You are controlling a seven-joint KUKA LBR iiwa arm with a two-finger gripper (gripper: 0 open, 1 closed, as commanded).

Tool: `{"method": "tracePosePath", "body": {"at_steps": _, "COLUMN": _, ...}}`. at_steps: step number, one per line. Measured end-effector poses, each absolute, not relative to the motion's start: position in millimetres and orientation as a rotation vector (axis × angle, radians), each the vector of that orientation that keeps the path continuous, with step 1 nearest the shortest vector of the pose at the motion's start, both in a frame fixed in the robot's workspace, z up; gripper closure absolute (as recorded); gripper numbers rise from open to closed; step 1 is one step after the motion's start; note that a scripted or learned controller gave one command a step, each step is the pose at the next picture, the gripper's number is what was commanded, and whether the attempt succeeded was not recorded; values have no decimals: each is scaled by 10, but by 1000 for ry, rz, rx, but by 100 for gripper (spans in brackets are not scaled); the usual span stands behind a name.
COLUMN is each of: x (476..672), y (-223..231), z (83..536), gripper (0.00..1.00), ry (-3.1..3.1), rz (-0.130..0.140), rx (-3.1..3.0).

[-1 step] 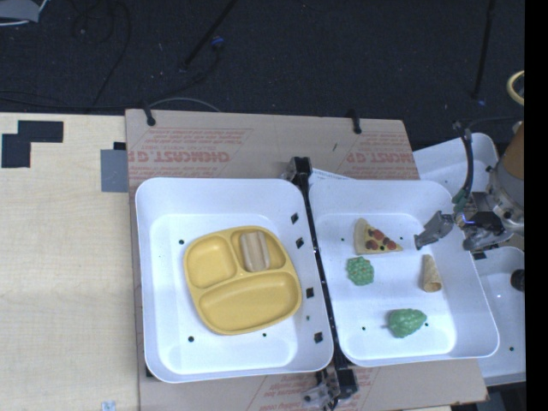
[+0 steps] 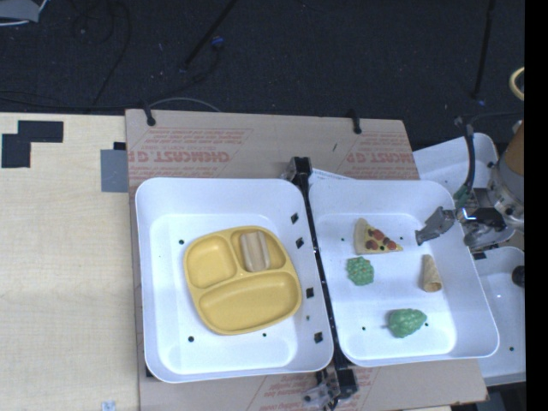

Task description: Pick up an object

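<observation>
The cone-shaped pastry [image 2: 430, 273] lies nearest, at seven o'clock of the gripper [image 2: 467, 227], whose fingers look spread and hold nothing, so descend straight, straddling its narrow width.

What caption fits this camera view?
Gripper at right bin's edge, near pizza slice and cone.

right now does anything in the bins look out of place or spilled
Nothing stands out. The yellow tray sits flat in the left bin, slightly rotated. The pizza slice, both green pieces and the cone lie apart in the right bin.
</observation>
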State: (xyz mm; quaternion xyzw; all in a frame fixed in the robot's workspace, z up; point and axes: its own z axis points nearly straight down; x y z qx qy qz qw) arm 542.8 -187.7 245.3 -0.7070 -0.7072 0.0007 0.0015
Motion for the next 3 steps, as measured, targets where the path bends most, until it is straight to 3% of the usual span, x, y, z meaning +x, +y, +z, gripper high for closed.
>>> {"method": "tracePosePath", "body": {"at_steps": 2, "x": 5490, "y": -1891, "z": 1209, "gripper": 0, "ry": -2216, "rz": 5, "rx": -2216}}
{"method": "tracePosePath", "body": {"at_steps": 3, "x": 5487, "y": -1881, "z": 860, "gripper": 0, "ry": -2217, "rz": 2, "rx": -2220}}
